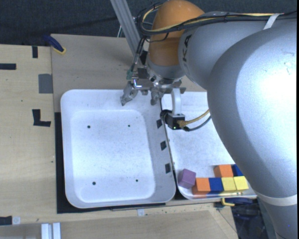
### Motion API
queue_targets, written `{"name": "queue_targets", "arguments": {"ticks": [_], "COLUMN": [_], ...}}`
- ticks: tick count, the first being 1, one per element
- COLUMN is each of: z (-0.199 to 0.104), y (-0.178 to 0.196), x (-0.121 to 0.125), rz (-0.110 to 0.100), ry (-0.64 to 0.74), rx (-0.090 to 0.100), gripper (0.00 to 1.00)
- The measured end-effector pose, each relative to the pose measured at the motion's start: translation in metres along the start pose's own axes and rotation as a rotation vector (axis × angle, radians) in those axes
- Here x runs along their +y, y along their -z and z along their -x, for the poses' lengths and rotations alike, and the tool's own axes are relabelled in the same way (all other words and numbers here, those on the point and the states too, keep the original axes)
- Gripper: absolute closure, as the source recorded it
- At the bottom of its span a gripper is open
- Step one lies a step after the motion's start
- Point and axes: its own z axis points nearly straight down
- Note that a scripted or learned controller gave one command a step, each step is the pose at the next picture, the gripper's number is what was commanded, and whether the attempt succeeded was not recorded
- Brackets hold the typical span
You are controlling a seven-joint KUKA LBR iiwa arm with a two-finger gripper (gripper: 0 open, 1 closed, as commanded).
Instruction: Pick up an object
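Grey arm [254, 108] bulk fills the right of the camera view, its orange band [170, 31] above the wrist. Two white bins sit side by side. At the near edge of the right bin [199, 138] lie six blocks: one purple block [187, 177], two orange blocks [203, 184], two blue blocks [216, 183] and one yellow block [234, 183], clustered and touching. Over the far rim of the left bin [109, 148] hangs the gripper [139, 97], fingers spread apart, nothing between them.
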Motion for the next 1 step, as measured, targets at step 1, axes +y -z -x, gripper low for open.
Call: {"name": "queue_targets", "arguments": {"ticks": [1], "z": [-0.0013], "y": [0.0001], "x": [-0.0556], "rz": [-0.002], "ry": [-0.005], "rx": [-0.003], "gripper": [0.0]}}
